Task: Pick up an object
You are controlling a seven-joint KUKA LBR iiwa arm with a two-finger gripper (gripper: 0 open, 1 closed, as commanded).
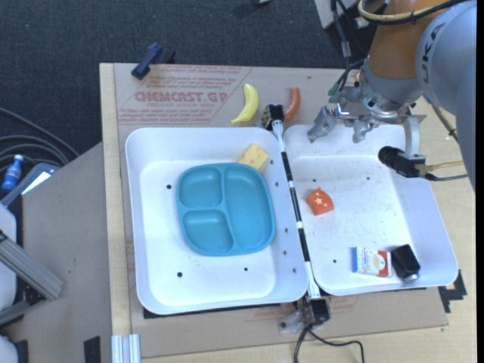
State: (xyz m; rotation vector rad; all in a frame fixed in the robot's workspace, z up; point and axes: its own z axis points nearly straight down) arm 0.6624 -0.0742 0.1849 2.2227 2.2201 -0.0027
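Nearest the camera, at the bottom edge of the frame, a black clip with a cable point(314, 312) sits where the two bins meet. Right bin point(423, 203), lower right corner: small red-white-blue carton point(369, 262) lying flat, black block point(404, 262) just beside it on the right, touching or nearly so. Mid-left of the right bin: small red-orange piece point(320, 202), alone, well apart from the carton. Left bin point(147, 225) holds a blue three-compartment plate point(224, 208), centre of the bin, compartments bare. Yellow wedge like cheese point(254, 156) at the plate's upper right rim, touching or just beside it. Behind the bins on the brown board point(181, 93), upper centre of frame: banana point(246, 103) and an orange-red sausage-like item point(292, 103), near each other, both outside the bins. Blue-black clip point(147, 60) at the board's upper left corner. Gripper point(344, 123) at upper right of frame, above the far edge of the right bin, fingers spread apart, nothing between them. Grey arm with orange section point(401, 32) comes in from the upper right. A black part point(399, 160) hangs off the wrist over the bin's upper right. Gripper is well apart from the red-orange piece, the carton and the block.
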